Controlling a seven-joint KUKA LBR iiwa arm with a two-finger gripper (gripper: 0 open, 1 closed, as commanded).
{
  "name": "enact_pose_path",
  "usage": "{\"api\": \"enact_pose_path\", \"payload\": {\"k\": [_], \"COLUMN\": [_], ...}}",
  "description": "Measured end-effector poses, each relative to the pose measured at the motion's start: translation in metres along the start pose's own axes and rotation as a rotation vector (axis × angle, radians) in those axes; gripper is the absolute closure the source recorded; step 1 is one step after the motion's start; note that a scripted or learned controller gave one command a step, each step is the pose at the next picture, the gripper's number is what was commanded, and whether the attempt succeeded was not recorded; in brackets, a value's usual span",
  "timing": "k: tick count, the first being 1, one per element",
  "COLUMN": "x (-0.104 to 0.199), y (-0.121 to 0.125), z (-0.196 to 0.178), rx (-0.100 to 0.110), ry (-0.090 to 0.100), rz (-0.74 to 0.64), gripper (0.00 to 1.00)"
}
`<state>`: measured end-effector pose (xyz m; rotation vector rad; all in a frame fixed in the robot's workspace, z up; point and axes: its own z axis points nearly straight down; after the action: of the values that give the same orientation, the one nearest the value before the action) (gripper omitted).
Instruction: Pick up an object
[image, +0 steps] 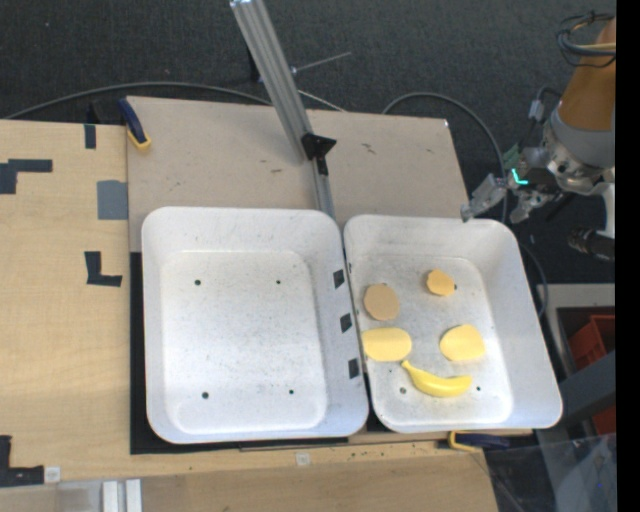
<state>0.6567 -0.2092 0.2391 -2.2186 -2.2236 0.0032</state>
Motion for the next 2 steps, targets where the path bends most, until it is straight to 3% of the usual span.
{"api": "enact_pose_path", "payload": {"k": [2], "x": [0.017], "y": [-0.009], "z": [0.120], "rx": [0.006], "ry": [0.002], "rz": [0.000], "gripper": [0.00]}}
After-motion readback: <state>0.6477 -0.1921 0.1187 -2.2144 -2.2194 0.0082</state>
